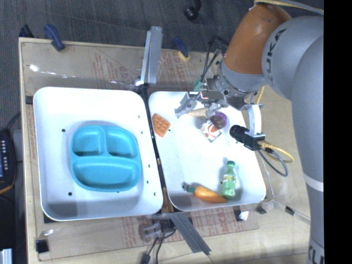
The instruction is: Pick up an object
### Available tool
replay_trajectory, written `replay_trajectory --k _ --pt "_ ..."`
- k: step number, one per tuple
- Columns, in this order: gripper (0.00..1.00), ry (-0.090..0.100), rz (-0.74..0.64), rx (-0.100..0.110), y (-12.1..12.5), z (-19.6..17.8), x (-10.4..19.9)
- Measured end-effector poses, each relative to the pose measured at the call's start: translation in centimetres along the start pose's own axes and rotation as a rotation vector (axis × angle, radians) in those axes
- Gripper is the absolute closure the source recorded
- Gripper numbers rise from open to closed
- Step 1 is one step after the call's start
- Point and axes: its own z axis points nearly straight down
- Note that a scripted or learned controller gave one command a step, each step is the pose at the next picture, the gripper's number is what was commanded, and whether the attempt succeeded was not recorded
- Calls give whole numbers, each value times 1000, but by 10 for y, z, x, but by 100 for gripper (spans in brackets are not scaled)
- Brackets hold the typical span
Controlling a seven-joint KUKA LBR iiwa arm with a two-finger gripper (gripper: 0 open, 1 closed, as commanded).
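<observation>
Carrot (210, 193) and green bottle (229, 179) lie nearest; the tool (193, 102), spread wide and empty-handed, hovers with the waffle (160, 125) at its eight o'clock.

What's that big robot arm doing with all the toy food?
The arm's gripper is down at the back of the right bin, close to a purple toy and a small red-and-white item. Nothing shows between its fingers. A waffle piece, a green bottle and a carrot lie in that bin too. A blue divided tray sits in the left bin.
</observation>
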Motion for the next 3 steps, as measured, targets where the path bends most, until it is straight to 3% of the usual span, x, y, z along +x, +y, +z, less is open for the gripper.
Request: replay_trajectory --k 1,2,3 --pt "0 -1 2 0 23 147 -55" --pt "0 0 -1 -5 -121 151 -16" --pt "100 -2 -8 -9 -119 140 -16"
